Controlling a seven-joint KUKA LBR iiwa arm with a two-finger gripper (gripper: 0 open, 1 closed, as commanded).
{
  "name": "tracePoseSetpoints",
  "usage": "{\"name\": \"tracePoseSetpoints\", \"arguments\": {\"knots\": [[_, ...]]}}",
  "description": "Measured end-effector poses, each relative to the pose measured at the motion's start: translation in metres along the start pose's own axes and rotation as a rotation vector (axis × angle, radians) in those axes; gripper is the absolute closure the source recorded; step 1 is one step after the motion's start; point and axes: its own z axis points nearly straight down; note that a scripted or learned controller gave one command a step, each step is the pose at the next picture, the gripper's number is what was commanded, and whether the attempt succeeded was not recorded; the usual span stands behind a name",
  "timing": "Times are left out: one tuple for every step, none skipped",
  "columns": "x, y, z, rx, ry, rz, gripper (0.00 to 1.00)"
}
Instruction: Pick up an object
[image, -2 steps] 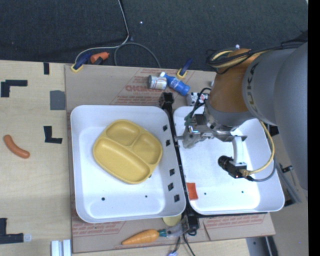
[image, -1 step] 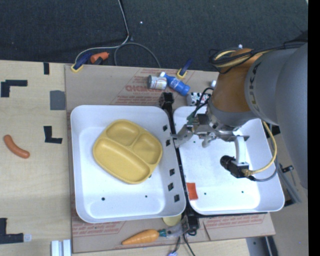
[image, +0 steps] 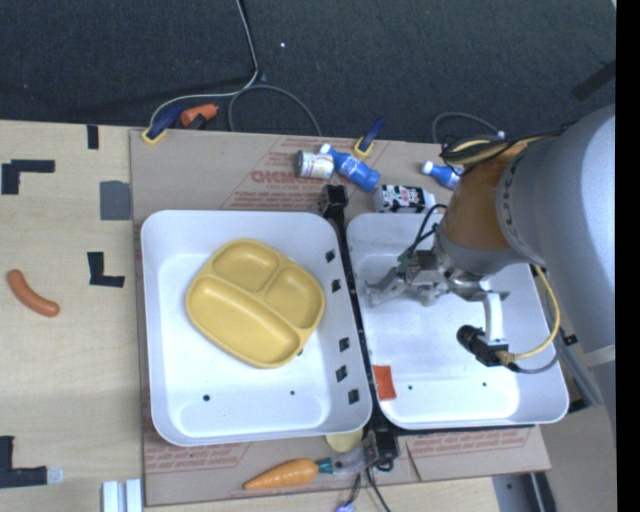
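Observation:
My gripper hangs low over the left part of the right bin, close to the divider between the bins. The grey arm with its orange band comes in from the right and covers the bin's upper right part. A small orange-red block lies on the right bin's floor near its front left corner, well below the gripper in the view and apart from it. A yellow divided plate rests in the left bin. I see nothing held at the gripper.
A carrot lies on the cardboard in front of the bins. A sausage lies on the bench far left. Blue and white bottles and clamps sit behind the bins. A black cable fitting hangs from the arm over the right bin.

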Motion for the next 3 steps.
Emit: {"name": "tracePoseSetpoints", "arguments": {"knots": [[0.009, 0.068, -0.003, 0.0, 0.004, -0.008, 0.0], [-0.001, 0.05, -0.004, 0.002, 0.003, -0.006, 0.0], [0.012, 0.077, -0.003, 0.006, 0.004, -0.008, 0.0]]}}
